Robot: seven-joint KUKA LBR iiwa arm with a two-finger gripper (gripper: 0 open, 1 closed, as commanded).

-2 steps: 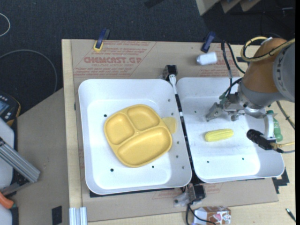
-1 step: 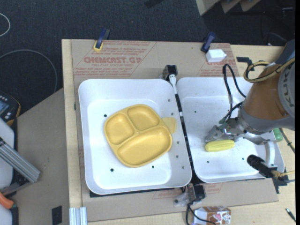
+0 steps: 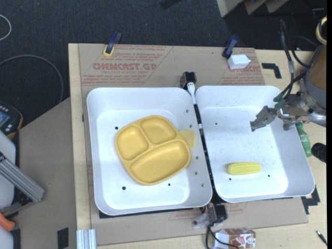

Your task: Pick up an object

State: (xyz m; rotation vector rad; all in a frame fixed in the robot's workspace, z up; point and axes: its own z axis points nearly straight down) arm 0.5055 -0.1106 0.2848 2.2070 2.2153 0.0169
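Corn cob (image 3: 244,168) lies flat in right bin (image 3: 290,185), toward its 6 o'clock edge. Yellow divided plate (image 3: 151,149) sits mid left bin (image 3: 98,139). Gripper (image 3: 259,122) hovers at 12 o'clock from the cob, well apart, holding nothing; finger spacing can't be made out.

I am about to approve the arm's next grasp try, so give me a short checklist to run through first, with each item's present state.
1. Target in view: yellow plastic corn cob lies flat in the right white bin: ok.
2. Space around the cob, nothing touching it: ok.
3. Gripper above the cob: not ok, it sits over the bin's far part.
4. Gripper carries nothing: cannot tell.
5. Yellow three-compartment plastic plate lies in the left white bin, out of the way: ok.
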